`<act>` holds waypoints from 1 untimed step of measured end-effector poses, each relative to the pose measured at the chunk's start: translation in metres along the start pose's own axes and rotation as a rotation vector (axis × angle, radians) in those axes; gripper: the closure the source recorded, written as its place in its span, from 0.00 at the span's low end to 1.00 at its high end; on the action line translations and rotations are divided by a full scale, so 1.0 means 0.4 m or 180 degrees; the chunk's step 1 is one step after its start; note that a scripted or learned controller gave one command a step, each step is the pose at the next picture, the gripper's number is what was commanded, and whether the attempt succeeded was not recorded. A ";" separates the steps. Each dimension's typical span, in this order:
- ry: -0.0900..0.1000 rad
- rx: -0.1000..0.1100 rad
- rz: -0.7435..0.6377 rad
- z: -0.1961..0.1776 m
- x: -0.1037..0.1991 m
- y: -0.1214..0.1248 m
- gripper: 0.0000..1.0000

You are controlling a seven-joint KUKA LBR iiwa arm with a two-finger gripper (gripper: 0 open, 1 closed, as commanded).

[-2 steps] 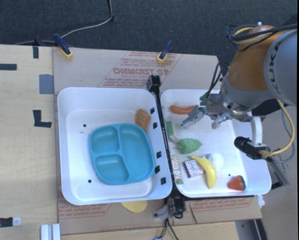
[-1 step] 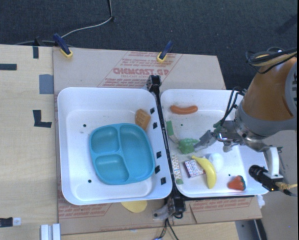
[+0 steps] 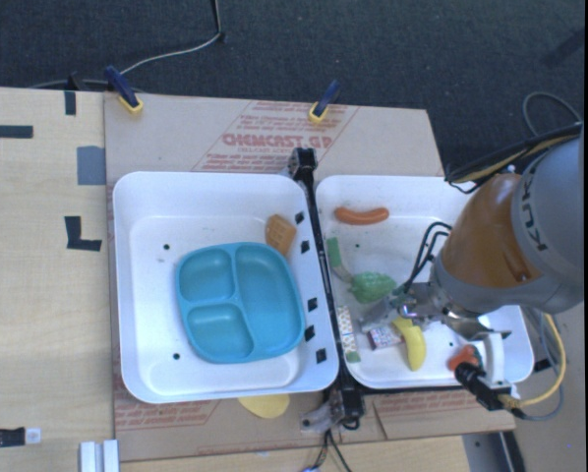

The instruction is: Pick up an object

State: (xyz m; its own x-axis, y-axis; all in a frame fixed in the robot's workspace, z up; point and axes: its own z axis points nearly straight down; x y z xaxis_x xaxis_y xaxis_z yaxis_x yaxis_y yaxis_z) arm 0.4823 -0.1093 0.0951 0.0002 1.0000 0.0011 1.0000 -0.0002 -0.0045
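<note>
Banana (image 3: 411,346) in right bin (image 3: 491,200), arm (image 3: 510,244) bent low over it, end effector (image 3: 397,313) grip state unclear

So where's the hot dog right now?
The hot dog lies in the right bin, near its far wall, apart from the green toy and banana closer to the camera.

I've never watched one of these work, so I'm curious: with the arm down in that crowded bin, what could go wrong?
The end effector sits low among a tight cluster: banana, green toy and a small packet. It might grab two things or knock one aside. Those items lie close to the right bin wall, so the end effector might bump it. The hot dog lies apart and seems safe.
</note>
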 end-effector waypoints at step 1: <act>-0.0002 -0.0007 0.0003 -0.027 -0.001 0.002 1.00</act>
State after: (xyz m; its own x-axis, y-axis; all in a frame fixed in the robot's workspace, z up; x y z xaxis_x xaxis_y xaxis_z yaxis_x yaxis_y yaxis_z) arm 0.4832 -0.1097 0.1058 0.0013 1.0000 0.0006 1.0000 -0.0013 -0.0022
